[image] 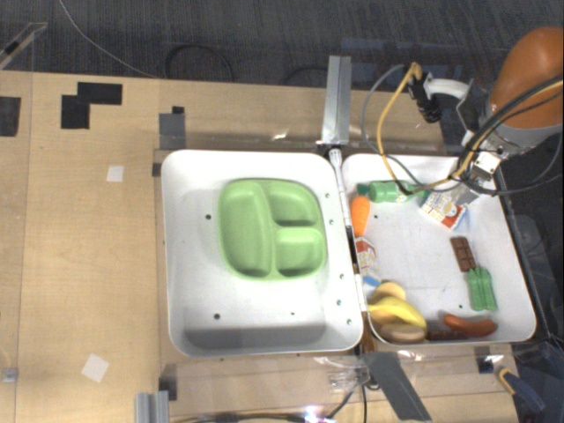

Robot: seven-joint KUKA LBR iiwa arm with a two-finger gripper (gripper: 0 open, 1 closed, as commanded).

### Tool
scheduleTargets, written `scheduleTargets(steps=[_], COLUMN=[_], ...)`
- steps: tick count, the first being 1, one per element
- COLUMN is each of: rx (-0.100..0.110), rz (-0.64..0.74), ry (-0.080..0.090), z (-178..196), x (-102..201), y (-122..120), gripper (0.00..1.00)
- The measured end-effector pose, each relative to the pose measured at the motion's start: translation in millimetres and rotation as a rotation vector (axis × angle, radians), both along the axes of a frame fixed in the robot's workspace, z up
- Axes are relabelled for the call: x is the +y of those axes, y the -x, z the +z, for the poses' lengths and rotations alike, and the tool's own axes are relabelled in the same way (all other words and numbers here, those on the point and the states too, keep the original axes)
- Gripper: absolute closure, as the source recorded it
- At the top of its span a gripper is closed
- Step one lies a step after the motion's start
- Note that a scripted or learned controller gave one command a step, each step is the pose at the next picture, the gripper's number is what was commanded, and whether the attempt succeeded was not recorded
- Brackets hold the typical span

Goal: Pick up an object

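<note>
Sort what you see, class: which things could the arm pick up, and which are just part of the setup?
Could be picked:
carrot
green bottle
bananas
chocolate bar
sausage

Just lying about:
green divided tray
left bin
yellow cable

We see two bins side by side on the bench (79, 263), their inner walls touching. The left bin (189, 324) holds a divided tray (269, 227), lying near its middle. The right bin (520, 315) holds the rest. Along its left wall, from the far end to the near one, lie a bottle (385, 191), a carrot (360, 214), a small packet (365, 254) and a bunch of bananas (394, 309) in the near left corner. Right of the bananas, against the near wall, lies a sausage (467, 326). Behind the sausage, by the right wall, sits a ridged block (481, 289), with a chocolate bar (463, 254) just behind that. A carton (443, 208) lies near the far right corner, under the arm's wrist (483, 161).
</note>
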State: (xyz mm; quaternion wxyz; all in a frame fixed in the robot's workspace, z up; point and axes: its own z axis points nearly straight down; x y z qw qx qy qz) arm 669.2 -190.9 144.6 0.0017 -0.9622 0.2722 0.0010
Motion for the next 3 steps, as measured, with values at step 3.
scheduleTargets(steps=[3], rx=[-0.01], rz=[0.352], ry=[0.001], z=[79.4], x=[53.1], y=[1.0], gripper=[1.0])
